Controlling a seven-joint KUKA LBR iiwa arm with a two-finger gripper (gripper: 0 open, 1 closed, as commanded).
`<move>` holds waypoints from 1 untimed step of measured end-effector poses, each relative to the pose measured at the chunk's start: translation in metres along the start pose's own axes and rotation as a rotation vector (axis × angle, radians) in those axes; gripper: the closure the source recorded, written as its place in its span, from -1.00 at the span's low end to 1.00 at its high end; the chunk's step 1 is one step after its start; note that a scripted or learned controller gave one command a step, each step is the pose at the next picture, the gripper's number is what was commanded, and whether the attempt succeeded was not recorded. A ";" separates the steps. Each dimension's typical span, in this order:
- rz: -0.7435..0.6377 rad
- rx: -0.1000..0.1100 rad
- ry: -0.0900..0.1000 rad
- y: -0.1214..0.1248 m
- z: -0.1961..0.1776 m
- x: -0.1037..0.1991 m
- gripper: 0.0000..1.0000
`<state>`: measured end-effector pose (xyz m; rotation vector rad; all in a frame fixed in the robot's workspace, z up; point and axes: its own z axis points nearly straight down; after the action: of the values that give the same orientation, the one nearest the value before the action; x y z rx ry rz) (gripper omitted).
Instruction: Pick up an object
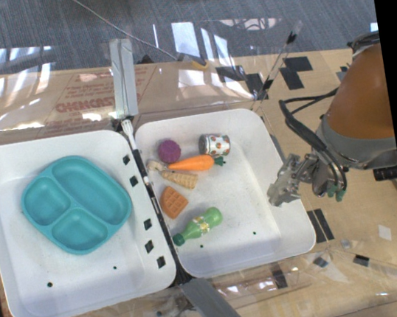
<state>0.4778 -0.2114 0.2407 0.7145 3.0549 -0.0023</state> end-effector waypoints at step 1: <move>-0.475 -0.001 -0.001 0.014 -0.010 -0.025 1.00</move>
<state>0.5063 -0.2095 0.2512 -0.0248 3.1367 -0.0033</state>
